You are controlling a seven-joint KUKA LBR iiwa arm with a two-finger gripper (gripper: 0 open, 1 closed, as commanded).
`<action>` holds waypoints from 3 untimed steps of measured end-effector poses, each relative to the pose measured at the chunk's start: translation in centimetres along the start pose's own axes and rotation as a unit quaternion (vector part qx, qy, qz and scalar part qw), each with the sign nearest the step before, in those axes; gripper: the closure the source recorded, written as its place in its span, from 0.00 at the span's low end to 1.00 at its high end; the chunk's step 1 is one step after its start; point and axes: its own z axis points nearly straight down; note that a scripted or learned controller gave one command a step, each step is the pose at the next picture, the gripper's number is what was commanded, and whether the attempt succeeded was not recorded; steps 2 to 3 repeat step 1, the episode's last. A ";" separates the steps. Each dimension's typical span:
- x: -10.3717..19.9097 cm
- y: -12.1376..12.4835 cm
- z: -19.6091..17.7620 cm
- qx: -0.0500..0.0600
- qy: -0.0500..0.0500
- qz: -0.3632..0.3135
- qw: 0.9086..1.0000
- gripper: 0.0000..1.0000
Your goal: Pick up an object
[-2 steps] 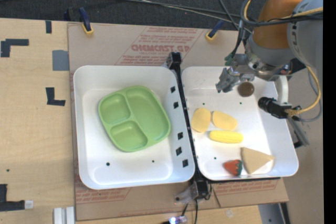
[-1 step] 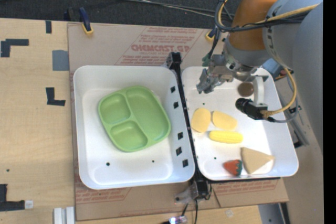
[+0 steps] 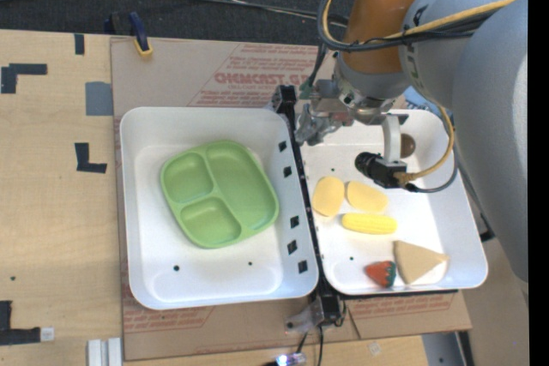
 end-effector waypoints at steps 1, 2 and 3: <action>5.6 0.4 -0.9 0.000 0.000 0.000 1.000 1.00; 5.6 0.4 -0.9 0.000 0.000 0.000 1.000 1.00; 5.6 0.4 -0.9 0.000 0.000 0.000 1.000 1.00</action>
